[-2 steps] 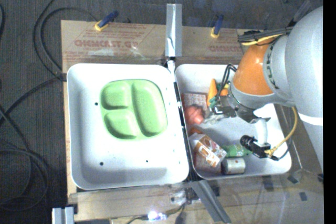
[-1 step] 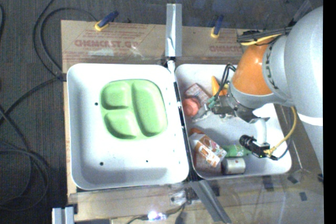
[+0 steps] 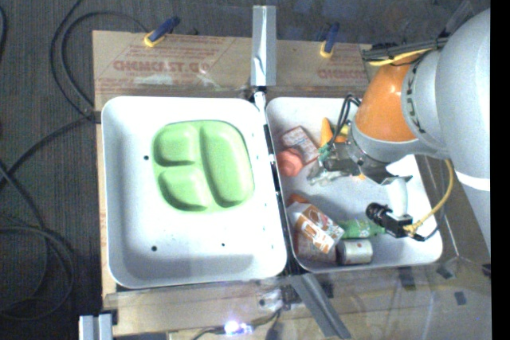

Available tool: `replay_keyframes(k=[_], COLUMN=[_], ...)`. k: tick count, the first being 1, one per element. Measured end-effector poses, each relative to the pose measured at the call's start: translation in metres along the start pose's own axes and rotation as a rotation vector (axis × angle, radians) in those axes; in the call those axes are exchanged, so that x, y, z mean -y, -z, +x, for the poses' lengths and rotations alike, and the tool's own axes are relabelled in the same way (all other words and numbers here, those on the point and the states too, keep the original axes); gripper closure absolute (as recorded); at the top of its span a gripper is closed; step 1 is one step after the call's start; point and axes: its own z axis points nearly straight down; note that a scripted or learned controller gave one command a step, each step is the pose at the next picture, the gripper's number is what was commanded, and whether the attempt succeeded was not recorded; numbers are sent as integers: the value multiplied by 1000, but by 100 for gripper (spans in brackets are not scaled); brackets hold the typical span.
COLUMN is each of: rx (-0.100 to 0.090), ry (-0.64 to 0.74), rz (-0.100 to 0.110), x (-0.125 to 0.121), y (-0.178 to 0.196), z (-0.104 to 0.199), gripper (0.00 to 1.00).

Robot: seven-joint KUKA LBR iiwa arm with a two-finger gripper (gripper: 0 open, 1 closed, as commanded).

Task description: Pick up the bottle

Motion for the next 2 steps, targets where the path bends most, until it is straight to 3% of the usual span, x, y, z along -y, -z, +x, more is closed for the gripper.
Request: replay_keyframes(k=[1,2], rx=[0,-2], ry=[0,-51], rz=[0,-4], x=[0,37], y=[0,-8], z=[0,-19], gripper=[0,0])
